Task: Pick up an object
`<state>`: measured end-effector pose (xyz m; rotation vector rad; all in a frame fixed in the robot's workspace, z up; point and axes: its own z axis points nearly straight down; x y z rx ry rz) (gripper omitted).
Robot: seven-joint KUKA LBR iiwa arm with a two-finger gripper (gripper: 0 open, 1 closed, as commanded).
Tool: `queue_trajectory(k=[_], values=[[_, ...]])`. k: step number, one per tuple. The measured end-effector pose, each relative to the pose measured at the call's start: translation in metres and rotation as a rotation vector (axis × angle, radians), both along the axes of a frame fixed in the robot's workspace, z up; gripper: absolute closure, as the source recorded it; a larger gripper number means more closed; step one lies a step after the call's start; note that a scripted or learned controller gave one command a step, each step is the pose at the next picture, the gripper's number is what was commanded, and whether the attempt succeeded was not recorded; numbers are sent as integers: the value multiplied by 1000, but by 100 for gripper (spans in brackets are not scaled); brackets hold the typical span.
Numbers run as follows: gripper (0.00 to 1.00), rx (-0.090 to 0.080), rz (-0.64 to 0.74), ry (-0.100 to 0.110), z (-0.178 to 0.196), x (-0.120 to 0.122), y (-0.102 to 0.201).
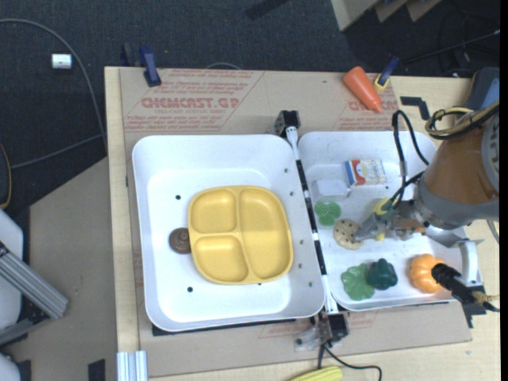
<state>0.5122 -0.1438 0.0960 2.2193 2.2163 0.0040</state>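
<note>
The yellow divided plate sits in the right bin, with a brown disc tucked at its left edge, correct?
Not quite. The camera view shows the yellow divided plate in the left bin, not the right bin. The brown disc is at its left edge, as you said.

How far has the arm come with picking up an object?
Done: the arm has reached into the right bin, and its pincer is low beside the tan disc. In hand: nothing visible between its fingers. Left: grasping and lifting; the disc, green pieces, orange item and small box all lie in the bin.
</note>
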Motion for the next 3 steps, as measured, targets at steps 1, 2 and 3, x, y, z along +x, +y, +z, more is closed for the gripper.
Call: queue_trajectory(k=[1,2,3], values=[[0,0,2,-2,-8,61,4],[100,2,4,-4,2,61,5],[100,2,4,4,89,109,82]])
